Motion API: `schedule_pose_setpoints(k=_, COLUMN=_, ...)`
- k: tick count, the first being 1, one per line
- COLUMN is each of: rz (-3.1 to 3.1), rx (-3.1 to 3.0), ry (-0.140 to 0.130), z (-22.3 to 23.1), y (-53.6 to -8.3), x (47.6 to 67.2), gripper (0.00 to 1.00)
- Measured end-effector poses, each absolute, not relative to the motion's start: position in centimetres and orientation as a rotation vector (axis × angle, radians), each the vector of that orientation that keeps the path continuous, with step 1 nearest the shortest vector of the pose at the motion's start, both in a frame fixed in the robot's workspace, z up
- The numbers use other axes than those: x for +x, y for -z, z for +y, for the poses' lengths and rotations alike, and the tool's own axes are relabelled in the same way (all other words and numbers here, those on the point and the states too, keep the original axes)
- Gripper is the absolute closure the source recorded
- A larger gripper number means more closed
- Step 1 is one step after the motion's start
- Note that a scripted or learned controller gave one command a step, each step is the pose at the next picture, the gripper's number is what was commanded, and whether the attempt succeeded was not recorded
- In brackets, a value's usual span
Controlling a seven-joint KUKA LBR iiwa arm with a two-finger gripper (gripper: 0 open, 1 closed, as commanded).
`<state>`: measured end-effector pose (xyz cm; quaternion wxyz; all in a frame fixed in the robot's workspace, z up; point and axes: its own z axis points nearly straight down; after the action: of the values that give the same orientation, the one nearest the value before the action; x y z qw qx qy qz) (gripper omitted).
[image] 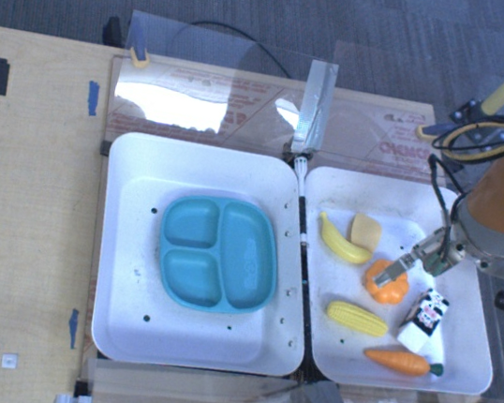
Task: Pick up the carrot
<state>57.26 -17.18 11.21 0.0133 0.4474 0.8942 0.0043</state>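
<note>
The carrot (397,361), orange with a green stem end pointing right, lies flat near the front edge of the right bin (471,373). My gripper (396,272) hangs over the middle of that bin, directly above a round orange toy fruit (385,285) and touching or nearly touching its top. The carrot is well in front of the gripper, about a hand's width nearer the camera, with nothing on it.
Also in the right bin are a banana (341,240), a beige block (367,231), a corn cob (356,318) and a small white bottle with a cow pattern (425,320) just behind the carrot. The left bin (125,223) holds a blue divided plate (219,253).
</note>
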Motion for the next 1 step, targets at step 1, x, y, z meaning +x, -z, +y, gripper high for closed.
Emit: schedule_pose_setpoints(k=1, rz=2.749, rx=1.455, ry=-0.022, z=-18.67, y=-10.59, x=59.09, gripper=0.00)
